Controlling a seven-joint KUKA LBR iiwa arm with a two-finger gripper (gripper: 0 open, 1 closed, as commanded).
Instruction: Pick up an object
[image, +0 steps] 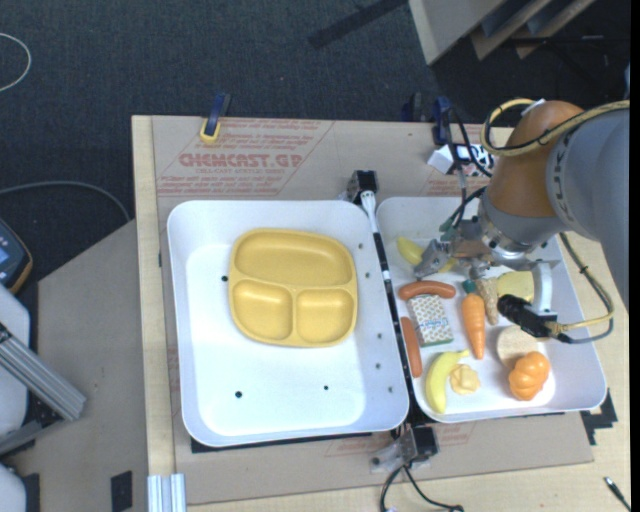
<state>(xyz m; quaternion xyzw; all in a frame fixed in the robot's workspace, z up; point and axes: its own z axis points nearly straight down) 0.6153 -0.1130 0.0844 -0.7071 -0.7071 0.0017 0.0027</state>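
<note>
Hovering low at the right bin's (590, 375) far end, the pincer (452, 252) hides its own spread, so I cannot tell. Nearest, the sausage (427, 291) looks light, smooth plastic, likely slippery; grip across its middle

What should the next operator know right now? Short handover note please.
Hand: low over the far part of the right bin; I cannot tell whether it is open or shut, and nothing visibly sits in it.
Right bin holds the toy food: two sausages, a carrot, a banana, a pumpkin and a patterned block.
Left bin: a yellow divided plate.
Done: the arm has reached into the right bin.
Left: close on one item, lift it, and confirm the hold.
</note>
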